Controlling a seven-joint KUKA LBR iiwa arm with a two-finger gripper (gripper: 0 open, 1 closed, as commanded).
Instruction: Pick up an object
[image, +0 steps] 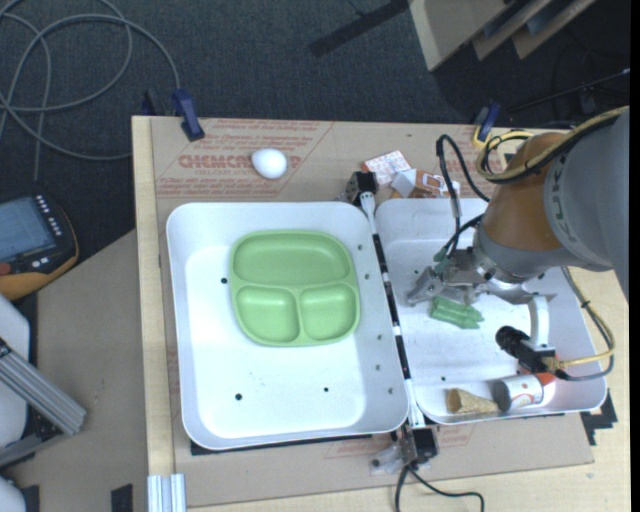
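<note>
Nearest, the tan wedge lies untouched; the gripper hangs low beside the green block, its spread not discernible, seemingly lining up 1 grasp.

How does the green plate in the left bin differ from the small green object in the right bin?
The green plate is large, pale green and split into three compartments; the small green object is far smaller, darker green and elongated. The plate lies in the left bin away from the arm; the small object lies in the right bin just below the gripper. Both are green.
</note>
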